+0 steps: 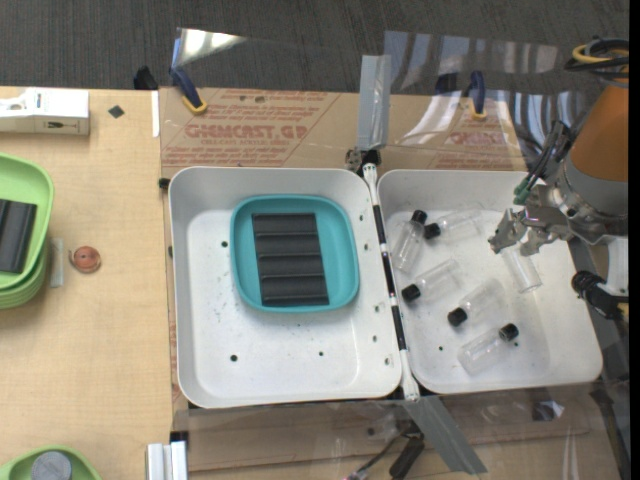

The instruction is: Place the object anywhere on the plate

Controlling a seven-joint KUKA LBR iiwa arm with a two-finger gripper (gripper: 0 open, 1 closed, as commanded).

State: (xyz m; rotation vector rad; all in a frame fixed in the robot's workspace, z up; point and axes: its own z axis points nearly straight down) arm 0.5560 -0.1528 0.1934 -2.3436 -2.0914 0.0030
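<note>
A teal square plate (345, 258) with a dark ridged insert lies in the left white bin (200, 338). Several clear vials with black caps lie scattered in the right white bin (560, 363), among them one (448, 226) near the back, one (432, 278) in the middle and one (486, 344) near the front. My gripper (512, 234) hangs over the right part of that bin, under the grey wrist and orange band. A clear vial (523, 270) sits just below and in front of it; whether it is held or lying in the bin is unclear.
A divider seam (385, 268) runs between the two bins. Cardboard (250, 128) and clamped clear sheets stand behind the bins. On the wooden bench to the left are a green tray (25, 233) and a small round reddish piece (86, 259).
</note>
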